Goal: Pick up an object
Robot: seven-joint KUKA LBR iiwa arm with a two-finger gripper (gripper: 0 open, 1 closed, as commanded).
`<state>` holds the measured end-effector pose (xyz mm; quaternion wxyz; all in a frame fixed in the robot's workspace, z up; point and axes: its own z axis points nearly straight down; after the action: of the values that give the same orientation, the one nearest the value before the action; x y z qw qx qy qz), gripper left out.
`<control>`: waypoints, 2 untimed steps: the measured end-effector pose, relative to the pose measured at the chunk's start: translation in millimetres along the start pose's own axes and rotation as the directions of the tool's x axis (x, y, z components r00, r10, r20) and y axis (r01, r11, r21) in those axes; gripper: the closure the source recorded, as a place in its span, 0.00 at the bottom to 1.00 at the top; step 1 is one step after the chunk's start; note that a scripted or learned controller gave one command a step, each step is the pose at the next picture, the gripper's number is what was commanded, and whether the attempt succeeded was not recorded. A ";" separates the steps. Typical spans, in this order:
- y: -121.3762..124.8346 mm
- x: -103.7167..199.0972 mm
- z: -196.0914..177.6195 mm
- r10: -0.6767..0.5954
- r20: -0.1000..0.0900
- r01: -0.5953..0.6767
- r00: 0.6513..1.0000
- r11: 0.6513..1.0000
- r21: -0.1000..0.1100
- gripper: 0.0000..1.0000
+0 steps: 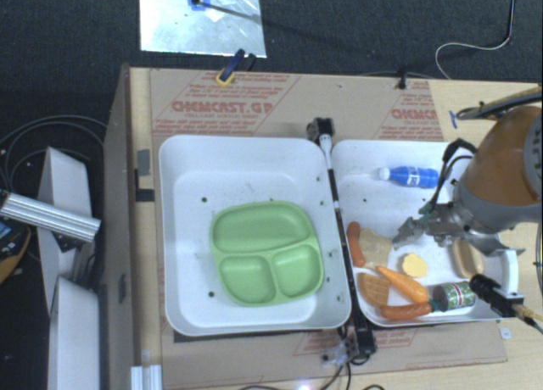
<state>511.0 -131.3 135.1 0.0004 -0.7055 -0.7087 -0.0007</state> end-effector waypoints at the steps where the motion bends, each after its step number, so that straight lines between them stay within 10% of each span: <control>1: -24.3 -5.4 50.8 0.003 0.002 -0.003 1.000 1.000 -0.001 0.00; 2: -24.0 -74.3 -49.0 0.004 0.005 -0.004 1.000 1.000 -0.005 0.00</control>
<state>487.4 -205.7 184.0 -0.0029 -0.7070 -0.7072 -0.0006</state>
